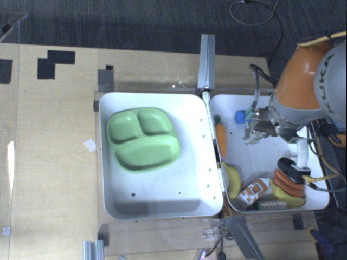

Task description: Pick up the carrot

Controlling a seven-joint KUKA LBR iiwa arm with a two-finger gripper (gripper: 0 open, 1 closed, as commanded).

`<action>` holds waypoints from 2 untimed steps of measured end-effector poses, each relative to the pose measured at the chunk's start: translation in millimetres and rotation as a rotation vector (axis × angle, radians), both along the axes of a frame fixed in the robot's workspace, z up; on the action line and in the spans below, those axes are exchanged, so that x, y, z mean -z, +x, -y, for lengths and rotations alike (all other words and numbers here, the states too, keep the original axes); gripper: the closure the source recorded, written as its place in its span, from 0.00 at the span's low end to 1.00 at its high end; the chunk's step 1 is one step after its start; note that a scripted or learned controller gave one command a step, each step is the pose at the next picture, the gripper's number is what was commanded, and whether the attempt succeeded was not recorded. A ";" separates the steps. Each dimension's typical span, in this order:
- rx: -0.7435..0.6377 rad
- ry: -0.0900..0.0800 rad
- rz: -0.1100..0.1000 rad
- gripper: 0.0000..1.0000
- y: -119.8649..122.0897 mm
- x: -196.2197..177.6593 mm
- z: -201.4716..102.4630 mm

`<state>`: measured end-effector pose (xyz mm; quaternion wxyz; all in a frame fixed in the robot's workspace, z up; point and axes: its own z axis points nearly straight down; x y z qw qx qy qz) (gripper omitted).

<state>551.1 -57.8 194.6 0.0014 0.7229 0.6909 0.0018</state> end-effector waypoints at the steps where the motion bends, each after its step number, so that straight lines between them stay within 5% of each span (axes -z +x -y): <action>1: 0.086 0.000 -0.003 1.00 -63.6 10.3 -38.2; 2: 0.419 0.001 -0.002 1.00 -38.3 10.3 17.9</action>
